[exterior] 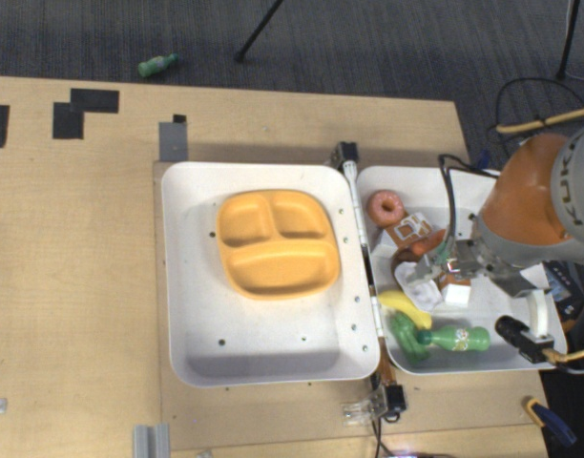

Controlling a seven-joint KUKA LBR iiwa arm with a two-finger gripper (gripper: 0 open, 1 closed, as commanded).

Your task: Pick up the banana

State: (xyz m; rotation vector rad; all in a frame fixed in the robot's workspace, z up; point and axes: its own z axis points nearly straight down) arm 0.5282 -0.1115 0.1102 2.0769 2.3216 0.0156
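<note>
Within the right bin (464, 181), the banana (407, 307) is flanked by a green bottle (443, 338) and donut (385, 205). End effector (443, 277) opening cannot be told; it is positioned just beside the banana.

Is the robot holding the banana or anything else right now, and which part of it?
It cannot be told. The gripper sits low among the clutter in the right bin, just above the banana, with nothing clearly between its fingers.
</note>
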